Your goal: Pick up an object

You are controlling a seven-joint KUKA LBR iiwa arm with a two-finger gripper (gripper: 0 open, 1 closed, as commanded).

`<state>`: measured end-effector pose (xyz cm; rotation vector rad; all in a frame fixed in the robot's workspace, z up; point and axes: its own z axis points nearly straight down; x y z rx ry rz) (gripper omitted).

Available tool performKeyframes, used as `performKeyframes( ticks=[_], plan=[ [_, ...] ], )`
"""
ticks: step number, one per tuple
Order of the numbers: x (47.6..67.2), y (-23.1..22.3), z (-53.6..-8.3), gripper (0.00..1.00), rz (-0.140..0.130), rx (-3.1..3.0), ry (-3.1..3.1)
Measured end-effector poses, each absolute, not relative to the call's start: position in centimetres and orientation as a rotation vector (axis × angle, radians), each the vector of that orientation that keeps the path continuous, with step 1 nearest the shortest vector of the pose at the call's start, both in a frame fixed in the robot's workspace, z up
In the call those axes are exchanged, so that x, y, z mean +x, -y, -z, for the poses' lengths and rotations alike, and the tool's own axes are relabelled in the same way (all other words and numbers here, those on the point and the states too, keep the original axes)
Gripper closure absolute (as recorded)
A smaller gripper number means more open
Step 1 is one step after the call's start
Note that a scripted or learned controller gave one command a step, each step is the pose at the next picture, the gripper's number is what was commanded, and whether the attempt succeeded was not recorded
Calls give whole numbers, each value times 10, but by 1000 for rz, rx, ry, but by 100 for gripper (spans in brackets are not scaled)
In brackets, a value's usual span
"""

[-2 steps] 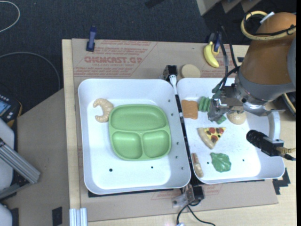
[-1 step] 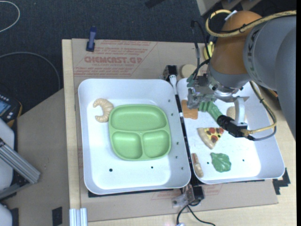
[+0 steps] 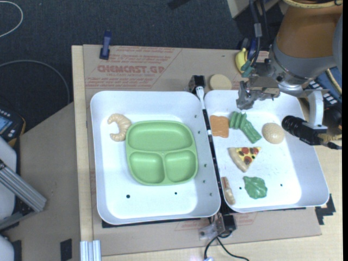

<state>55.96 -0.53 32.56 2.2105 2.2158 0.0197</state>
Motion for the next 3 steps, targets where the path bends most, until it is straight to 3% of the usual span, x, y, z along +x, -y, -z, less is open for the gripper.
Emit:
performKeyframes(
  ticks=[1, 2, 3],
  plan=[
    [479, -49, -265, 100, 7, 2221, -2232],
    [483, -46, -278, 100, -3, 2220, -2220],
    [480, -79, -487, 100, -29, 2209, -2218]
  ],
)
